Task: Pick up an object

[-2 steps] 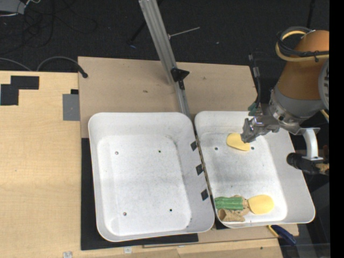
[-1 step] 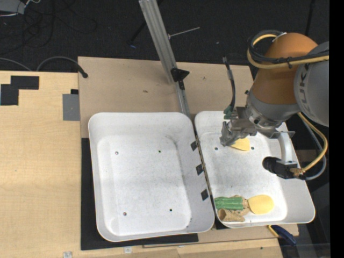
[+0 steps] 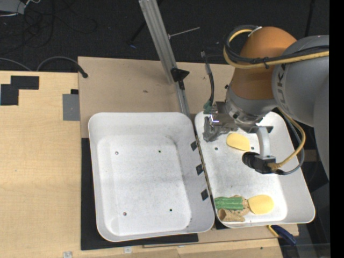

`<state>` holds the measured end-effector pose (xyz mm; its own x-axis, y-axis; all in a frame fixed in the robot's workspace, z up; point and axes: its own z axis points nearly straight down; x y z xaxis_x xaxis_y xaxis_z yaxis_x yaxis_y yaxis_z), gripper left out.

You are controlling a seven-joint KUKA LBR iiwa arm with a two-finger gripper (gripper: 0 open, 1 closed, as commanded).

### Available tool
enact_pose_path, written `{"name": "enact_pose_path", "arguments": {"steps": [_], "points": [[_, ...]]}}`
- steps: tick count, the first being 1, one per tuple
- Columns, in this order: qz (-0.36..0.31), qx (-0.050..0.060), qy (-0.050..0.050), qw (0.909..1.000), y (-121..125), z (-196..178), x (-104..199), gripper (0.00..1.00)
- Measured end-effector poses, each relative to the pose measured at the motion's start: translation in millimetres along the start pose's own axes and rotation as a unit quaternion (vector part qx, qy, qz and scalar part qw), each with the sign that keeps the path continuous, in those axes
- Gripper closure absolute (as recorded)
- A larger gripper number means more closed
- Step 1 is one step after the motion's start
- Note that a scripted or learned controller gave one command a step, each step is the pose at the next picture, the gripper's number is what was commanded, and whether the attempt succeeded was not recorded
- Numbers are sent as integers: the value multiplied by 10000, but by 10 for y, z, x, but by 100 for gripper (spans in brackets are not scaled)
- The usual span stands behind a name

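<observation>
Grey arm [image 3: 301, 79] over right bin [image 3: 301, 208], fingers [image 3: 210, 127] blurred, grip state unclear

a pale wooden bench top [image 3: 37, 160] fills the left, with a tan board [image 3: 129, 85] under the bins on a black mat [image 3: 86, 198]; beyond it lies dark floor strewn with cables [image 3: 21, 1]; a slanted metal rail [image 3: 161, 42] rises behind
</observation>
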<state>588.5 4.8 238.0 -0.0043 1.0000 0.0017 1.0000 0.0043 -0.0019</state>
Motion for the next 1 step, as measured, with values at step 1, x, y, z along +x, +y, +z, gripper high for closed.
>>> {"name": "enact_pose_path", "arguments": {"steps": [1], "points": [[2, 0, 0, 10000, 105, 13, 479, 100]]}}
